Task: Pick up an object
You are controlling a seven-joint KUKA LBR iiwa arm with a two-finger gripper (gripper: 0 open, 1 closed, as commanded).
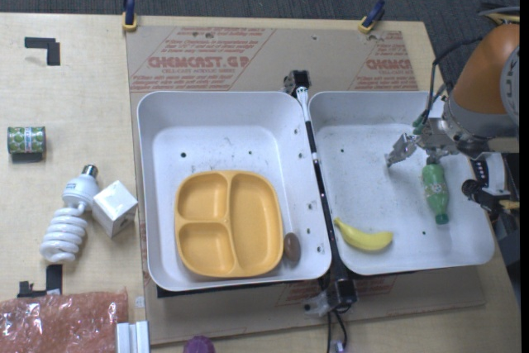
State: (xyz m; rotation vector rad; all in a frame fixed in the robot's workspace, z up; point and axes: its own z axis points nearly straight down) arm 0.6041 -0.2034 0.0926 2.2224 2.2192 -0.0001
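- Pincer [411, 147] hangs over the right bin [463, 254] — whether it's released or clenched, I can't tell.
- Green bottle [435, 191] lies just beside it; banana [364, 236] nearer the front.
- Yellow plate [229, 222] fills the left bin [157, 178].

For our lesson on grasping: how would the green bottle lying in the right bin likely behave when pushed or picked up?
The green bottle lies on its side on the bin's flat floor, so its round body would probably roll if nudged sideways. It looks like smooth plastic, so it may slip in a weak grip. Being small, it is likely light. The gripper sits just beside its cap end.
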